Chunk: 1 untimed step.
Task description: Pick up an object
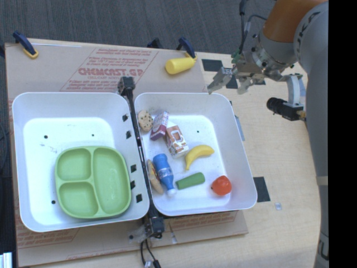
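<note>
I see the gripper (230, 82) hanging over the bench past the right bin's (237, 149) far corner — its fingers spread wide, holding nothing. In that bin the banana (198, 154) lies with its long axis from 8 to 2 o'clock. At its 9 o'clock sits a small carton (177, 140); at 6 a green block (190, 180); at 5 a tomato (221, 186). The blue bottle (163, 172) points from 11 to 5 — cap at 5.
</note>
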Motion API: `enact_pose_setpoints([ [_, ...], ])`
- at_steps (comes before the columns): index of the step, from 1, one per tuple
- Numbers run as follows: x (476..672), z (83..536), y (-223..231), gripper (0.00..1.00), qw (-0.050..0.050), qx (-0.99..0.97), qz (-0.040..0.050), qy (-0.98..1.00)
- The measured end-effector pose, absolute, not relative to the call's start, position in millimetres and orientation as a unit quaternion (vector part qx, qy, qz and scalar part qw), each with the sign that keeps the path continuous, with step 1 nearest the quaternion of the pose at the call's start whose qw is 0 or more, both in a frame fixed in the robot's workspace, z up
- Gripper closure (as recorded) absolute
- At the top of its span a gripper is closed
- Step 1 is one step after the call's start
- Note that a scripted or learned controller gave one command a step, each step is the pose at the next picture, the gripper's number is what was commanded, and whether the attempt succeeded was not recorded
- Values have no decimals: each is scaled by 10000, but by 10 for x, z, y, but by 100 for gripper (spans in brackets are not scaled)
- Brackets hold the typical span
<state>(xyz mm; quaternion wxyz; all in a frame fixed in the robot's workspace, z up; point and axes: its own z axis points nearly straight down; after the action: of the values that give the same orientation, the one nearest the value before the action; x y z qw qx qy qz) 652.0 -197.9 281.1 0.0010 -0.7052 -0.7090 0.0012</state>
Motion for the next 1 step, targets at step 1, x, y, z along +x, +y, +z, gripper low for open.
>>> enact_pose_setpoints([
  [1,5188,2613,-2117,0,11,-7050,19,-7092],
])
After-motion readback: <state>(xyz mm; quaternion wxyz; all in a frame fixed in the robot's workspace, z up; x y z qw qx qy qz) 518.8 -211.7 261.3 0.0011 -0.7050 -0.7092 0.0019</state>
